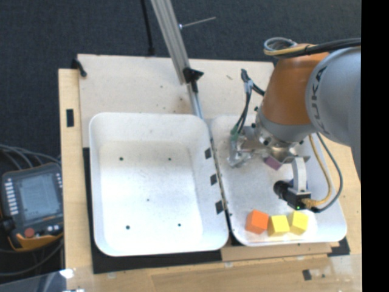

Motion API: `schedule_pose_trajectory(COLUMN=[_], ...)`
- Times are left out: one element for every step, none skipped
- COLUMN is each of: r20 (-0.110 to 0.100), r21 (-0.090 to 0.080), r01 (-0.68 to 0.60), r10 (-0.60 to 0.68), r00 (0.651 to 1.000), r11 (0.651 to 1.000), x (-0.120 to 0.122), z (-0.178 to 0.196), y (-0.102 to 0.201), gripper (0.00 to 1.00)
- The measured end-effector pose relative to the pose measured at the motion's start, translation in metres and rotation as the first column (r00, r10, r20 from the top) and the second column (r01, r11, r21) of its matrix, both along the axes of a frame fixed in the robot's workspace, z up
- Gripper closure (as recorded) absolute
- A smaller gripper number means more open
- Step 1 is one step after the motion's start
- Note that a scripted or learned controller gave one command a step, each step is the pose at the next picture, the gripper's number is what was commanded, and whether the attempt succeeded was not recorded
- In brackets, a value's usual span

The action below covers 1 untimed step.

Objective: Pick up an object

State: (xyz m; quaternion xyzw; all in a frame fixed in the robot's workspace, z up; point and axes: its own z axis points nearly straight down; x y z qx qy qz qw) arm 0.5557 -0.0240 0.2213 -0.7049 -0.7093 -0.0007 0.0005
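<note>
The grey arm (331, 78) with its orange band (292, 87) is reaching in from three o'clock and hanging over the upper half of the right bin (331, 227). The gripper (267, 154) is sitting low under the wrist, mostly hidden by it; whether it is open or closed cannot be told. A small purple piece (273, 162) is showing just beneath the wrist, partly covered, and it is unclear whether anything is gripping it.

Three blocks are lying in a row along the six o'clock rim of the right bin: an orange block (257, 221), then a yellow block (279, 225) touching it at three o'clock, then a second yellow block (299, 222) just beside that one. All three are crowding the rim, leaving little room on their six o'clock side and open floor toward twelve o'clock, between them and the wrist.

The left bin (97, 163) is lying at nine o'clock, its inner edge touching the right bin's. A metal post (173, 38) is slanting up from the shared edge toward twelve o'clock. A black cable fitting (292, 194) is hanging near the blocks.
</note>
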Motion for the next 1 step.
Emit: schedule_pose_trajectory(r20=[0.000], r21=[0.000], r01=[-0.001], r10=[0.001], r00=[1.000], r11=[1.000], x=[-0.0188], z=[0.0086], y=[0.0387], gripper=[1.00])
